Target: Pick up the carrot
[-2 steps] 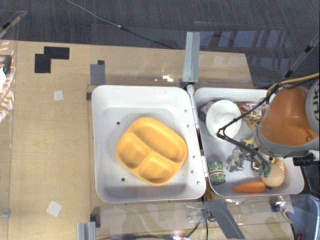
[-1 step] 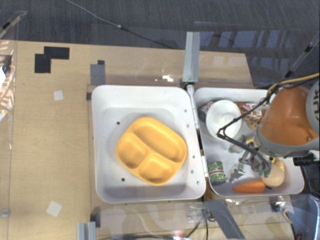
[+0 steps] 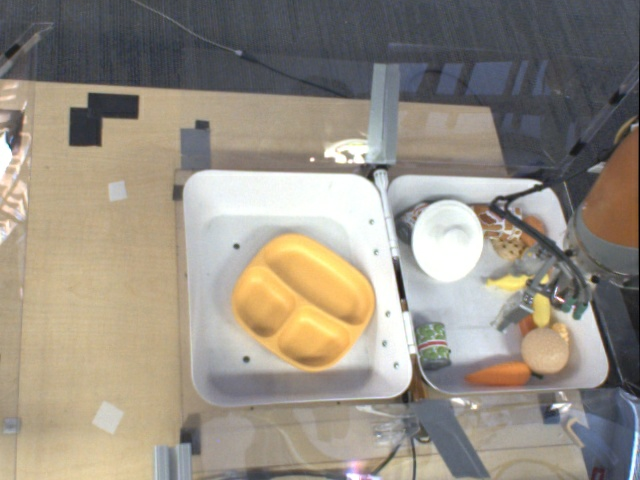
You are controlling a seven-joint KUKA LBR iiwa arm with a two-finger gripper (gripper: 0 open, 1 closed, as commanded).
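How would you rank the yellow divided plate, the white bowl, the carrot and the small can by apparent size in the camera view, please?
Largest to smallest:
1. yellow divided plate
2. white bowl
3. carrot and small can: these look too alike in area to rank, the carrot longer, the can stubbier.

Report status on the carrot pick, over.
Gripper low in the right bin, nothing seen held. Carrot lying at the bin's near edge, untouched. Bun sits right beside it, between gripper and carrot.
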